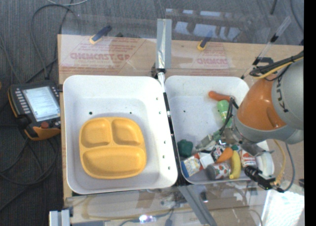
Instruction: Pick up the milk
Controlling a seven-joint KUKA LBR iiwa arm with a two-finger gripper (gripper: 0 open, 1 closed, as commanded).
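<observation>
Lying near the front left of the right bin (197, 92), the milk (191, 165), a small white carton, is seen among a pile of toy foods. Just beside it are a dark green item (185, 146), a can (218, 171), a banana (235, 165) and a carrot (224, 154). An orange tube (218, 94) and a green item (223, 107) lie farther back. A yellow divided tray (112, 147) is held by the left bin (74, 96). The gripper (220, 138) is lowered over the pile; how far it is opened cannot be told, since the arm (269, 109) covers it.
</observation>
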